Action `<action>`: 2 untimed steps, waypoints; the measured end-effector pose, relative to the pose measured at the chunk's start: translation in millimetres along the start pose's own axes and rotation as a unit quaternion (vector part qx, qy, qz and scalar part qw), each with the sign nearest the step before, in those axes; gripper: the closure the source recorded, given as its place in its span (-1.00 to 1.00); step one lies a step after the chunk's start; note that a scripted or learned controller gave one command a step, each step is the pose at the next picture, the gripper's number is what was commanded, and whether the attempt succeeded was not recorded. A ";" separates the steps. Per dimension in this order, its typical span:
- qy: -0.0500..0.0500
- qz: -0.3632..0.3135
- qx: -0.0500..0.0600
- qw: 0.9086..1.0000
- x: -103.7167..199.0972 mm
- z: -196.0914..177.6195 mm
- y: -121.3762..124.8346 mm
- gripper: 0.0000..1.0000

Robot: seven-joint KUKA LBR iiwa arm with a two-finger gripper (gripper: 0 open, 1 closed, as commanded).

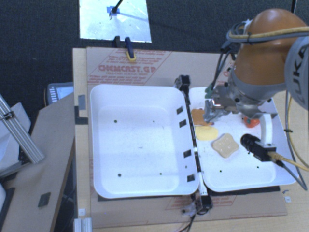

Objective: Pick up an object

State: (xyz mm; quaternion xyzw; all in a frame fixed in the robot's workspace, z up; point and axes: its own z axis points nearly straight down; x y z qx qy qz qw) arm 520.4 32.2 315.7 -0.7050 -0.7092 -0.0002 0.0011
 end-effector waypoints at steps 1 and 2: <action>0.000 -0.001 -0.007 1.000 27.0 -102.4 13.7 1.00; 0.002 -0.004 -0.004 1.000 118.7 -160.2 -4.6 1.00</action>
